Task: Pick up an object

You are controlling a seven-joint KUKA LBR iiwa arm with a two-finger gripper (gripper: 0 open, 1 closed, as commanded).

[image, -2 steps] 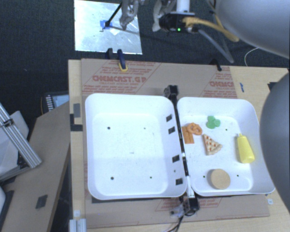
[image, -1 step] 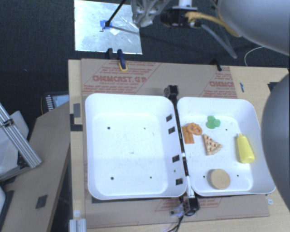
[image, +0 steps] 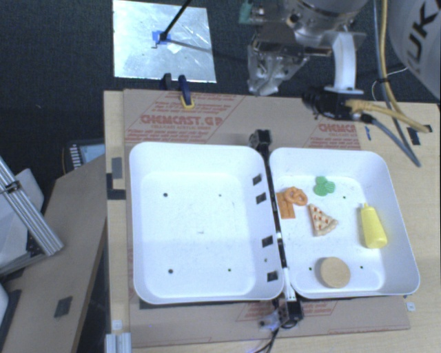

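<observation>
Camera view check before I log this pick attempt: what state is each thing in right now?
Gripper: raised above the bench, behind the bins, holding nothing visible.
Yellow bottle: lying on its side in the right bin.
Pizza slice: flat in the right bin.
Pretzel: flat.
Green piece: resting, untouched.
Round biscuit: flat.
Left bin: sitting level.

The arm (image: 324, 17) is cut off by the top edge; the fingers' (image: 265, 81) spacing is blurred.
</observation>
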